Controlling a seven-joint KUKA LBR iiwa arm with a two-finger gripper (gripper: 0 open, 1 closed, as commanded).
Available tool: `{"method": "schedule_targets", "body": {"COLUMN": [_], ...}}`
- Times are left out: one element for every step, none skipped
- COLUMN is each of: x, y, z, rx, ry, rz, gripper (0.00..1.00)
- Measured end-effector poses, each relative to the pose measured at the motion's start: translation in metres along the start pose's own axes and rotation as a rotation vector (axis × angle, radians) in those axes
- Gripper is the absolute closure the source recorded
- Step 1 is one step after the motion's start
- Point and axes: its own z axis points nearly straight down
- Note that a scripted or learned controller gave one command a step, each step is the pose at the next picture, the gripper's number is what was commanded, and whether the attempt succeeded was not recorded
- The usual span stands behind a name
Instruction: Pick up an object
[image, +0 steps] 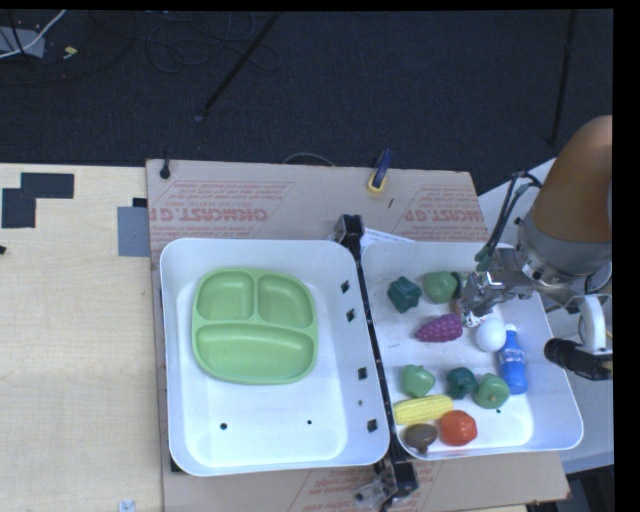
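Observation:
The right bin (545, 425) holds several toy foods: a dark green piece (404, 293), a green apple-like piece (438, 286), purple grapes (439, 328), a white egg (490, 336), a blue bottle (513, 362), green pieces (417, 380) (461, 381) (491, 391), a yellow corn cob (423, 408), a red tomato (458, 428) and a brown piece (420, 436). My gripper (476, 303) hangs low over the bin, between the apple-like piece, the grapes and the egg. Nothing shows between its fingers.
The left bin (200, 420) holds a light green divided plate (255, 326). A black divider (365, 330) runs between the bins. The arm's orange band (585, 185) and grey wrist stand over the right bin's far right corner. Cardboard lies under both bins.

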Motion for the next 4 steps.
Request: {"method": "schedule_targets", "body": {"x": [0.063, 0.051, 0.053, 0.057], "y": [-0.001, 0.006, 0.003, 0.014], "z": [0.000, 0.008, 0.010, 0.002], "rx": [0.003, 0.003, 0.003, 0.001], "ry": [0.002, -0.001, 0.000, 0.000], "rz": [-0.005, 0.002, 0.003, 0.000], "gripper": [1.00, 1.00, 1.00, 1.00]}}
